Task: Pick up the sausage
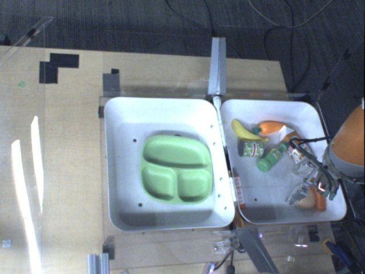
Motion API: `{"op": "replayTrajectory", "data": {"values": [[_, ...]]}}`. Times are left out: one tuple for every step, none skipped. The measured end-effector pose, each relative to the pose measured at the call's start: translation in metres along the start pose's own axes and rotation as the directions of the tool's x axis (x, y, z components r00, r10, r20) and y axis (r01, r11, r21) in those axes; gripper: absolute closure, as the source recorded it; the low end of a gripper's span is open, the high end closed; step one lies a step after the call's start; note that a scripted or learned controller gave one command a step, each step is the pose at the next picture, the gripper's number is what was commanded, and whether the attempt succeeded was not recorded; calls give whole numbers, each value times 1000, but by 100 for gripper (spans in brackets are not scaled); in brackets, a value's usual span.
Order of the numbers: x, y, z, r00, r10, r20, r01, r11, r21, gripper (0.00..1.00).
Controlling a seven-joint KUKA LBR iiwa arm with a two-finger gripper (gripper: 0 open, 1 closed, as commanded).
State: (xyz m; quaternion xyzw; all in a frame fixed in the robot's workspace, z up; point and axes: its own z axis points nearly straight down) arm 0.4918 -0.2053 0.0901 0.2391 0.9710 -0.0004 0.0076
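Note:
The sausage (321, 201), a short orange-red piece, lies in the near right corner of the right bin (268, 207), beside a tan rounded item (307, 201). My gripper (308, 187) hangs low over that corner, right above and partly covering both pieces, with cables trailing from it. The grey arm with its orange band (349, 144) comes in from the right edge. Whether anything is held cannot be made out.
In the right bin's far half lie a yellow banana (244, 130), an orange item (272, 128), a small can (251, 148) and a green bottle (271, 157). The left bin (122, 153) holds a green compartment tray (177, 167). A metal divider post (218, 67) stands between the bins.

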Motion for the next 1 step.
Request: {"op": "replayTrajectory", "data": {"values": [[-3,2,-12,1000,-1,9,1,1000,-3,100]]}}
